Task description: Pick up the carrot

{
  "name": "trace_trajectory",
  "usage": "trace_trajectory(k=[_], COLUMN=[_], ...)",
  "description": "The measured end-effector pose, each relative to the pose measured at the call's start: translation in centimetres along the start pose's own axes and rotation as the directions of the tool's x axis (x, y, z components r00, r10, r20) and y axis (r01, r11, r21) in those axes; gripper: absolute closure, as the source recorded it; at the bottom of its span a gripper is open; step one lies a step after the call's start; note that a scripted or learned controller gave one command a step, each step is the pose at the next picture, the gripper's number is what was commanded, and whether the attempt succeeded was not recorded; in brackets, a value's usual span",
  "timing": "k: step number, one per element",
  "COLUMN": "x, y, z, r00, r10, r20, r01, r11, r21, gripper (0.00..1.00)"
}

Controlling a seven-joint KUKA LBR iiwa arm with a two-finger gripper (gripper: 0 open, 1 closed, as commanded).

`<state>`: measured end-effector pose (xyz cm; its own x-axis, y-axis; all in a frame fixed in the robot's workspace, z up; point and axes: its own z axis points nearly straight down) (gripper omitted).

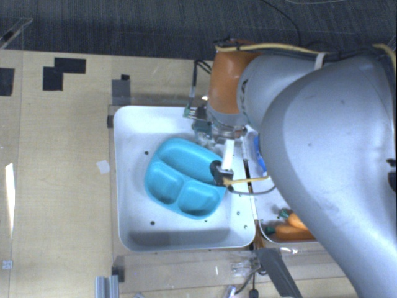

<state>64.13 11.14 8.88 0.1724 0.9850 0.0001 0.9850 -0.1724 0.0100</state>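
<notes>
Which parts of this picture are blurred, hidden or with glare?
Camera view: the grey arm looms close and looks soft; the blue divided tray and white bin look sharp; the carrot sits half hidden under the arm; a glare streak marks the bench.

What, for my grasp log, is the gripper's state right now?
Gripper: cannot be told. It hangs by the blue tray; the carrot lies in the other bin.
</notes>
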Motion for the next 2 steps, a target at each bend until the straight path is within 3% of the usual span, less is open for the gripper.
trace_trajectory(k=[1, 2], x=[3.9, 6.0], y=[0.0, -1.1], z=[0.0, -15.7], r00=[0.860, 0.719], r10=[0.510, 0.696], r20=[-0.003, 0.000], r01=[-0.510, -0.696], r11=[0.860, 0.718], r21=[-0.004, 0.006], gripper=[1.00, 1.00])
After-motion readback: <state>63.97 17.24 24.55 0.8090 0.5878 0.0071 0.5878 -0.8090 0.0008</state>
